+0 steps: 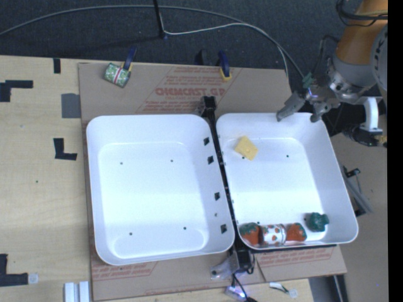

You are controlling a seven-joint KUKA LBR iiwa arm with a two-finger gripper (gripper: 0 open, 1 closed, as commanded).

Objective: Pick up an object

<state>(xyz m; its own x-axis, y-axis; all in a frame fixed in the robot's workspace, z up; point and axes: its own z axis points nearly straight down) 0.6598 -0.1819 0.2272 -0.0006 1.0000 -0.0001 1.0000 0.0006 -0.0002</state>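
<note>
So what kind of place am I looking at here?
Probably a robotics test bench: a robot arm reaches over two white bins, clamped onto a cardboard sheet, with small toys for picking practice.

tan bench (dark floor behind)

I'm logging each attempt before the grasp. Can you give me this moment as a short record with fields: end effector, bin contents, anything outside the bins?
end effector: over the far right rim of the right bin, fingers spread, nothing between them
right bin, far part: yellow block
right bin, near edge: row of small red, white and green objects
left bin: bare white floor
outside bins: green patterned block on the cardboard beyond the left bin
</note>
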